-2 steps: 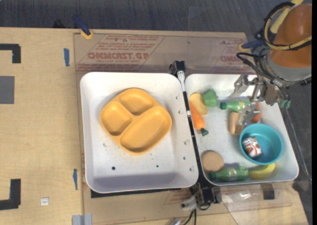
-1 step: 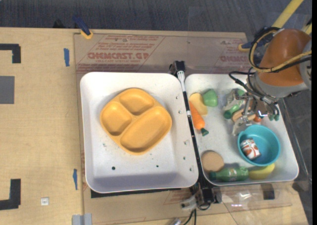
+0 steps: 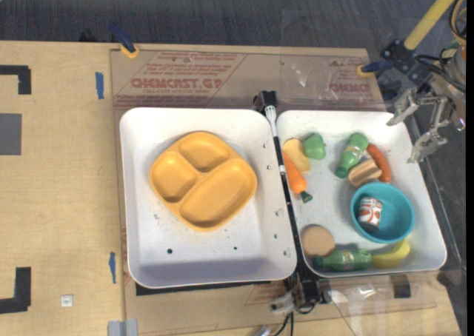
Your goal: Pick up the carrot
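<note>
The carrot (image 3: pixel 297 178) lay in the right bin (image 3: pixel 433 212) against its left wall, orange tip up, green stem down, just below a yellow piece (image 3: pixel 295 153). A blue bowl (image 3: pixel 381 212) sat to its right. The gripper (image 3: pixel 426 123) hovered by the bin's upper right corner, its jaws spread and gripping nothing.
</note>
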Available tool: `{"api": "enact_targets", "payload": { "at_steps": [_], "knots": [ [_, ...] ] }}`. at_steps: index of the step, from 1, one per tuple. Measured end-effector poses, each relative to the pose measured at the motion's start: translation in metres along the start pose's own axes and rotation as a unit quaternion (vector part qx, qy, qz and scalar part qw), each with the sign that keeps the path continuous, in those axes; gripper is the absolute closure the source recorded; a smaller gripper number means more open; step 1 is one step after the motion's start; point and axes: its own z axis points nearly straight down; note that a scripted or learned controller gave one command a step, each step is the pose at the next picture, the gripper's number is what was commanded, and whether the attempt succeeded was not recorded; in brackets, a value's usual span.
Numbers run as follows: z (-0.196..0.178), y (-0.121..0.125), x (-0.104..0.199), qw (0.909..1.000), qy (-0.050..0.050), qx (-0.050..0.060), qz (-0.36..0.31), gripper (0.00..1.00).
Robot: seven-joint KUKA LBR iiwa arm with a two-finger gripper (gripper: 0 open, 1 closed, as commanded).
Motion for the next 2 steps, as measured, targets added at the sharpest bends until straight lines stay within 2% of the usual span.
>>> {"api": "enact_targets", "payload": {
  "at_steps": [1,2],
  "knots": [
    [-0.029,0.001,-0.019,0.9939,0.002,-0.004,-0.11,0.0],
    [-0.045,-0.005,-0.043,0.9861,0.002,-0.005,-0.166,0.0]
  ]
}}
